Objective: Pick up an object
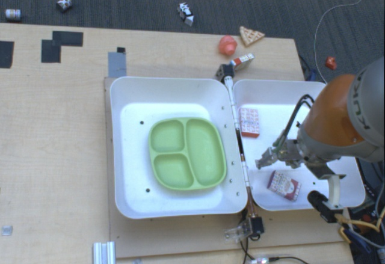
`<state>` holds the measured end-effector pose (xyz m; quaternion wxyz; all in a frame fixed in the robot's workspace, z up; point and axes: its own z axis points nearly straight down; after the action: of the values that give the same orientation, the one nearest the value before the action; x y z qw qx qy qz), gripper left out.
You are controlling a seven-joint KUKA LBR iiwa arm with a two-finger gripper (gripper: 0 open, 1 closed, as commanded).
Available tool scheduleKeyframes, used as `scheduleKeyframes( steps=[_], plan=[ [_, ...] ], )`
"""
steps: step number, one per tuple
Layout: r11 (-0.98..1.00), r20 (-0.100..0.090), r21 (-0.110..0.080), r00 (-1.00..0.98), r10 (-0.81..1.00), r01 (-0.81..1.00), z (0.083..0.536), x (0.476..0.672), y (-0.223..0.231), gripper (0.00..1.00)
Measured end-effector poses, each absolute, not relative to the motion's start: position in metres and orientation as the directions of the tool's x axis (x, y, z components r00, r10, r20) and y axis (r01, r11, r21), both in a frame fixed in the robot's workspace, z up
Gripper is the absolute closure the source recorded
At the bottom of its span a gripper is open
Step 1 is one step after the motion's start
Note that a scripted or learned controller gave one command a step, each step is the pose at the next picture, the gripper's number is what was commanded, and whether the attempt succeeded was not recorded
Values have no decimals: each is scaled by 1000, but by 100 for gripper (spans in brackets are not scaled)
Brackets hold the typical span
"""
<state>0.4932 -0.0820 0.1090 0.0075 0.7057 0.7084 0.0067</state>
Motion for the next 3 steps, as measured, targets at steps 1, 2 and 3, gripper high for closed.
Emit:
scheduleKeyframes(
  steps=[1, 2, 3],
  plan=[
    [1, 0, 7, -1, 1000, 1000, 87, 489, -84, 0],
    [2, 0, 14, -2, 1000, 1000, 98, 491, -84, 100],
    [2, 0, 13, -2, 1000, 1000, 98, 491, -84, 0]
  ],
)
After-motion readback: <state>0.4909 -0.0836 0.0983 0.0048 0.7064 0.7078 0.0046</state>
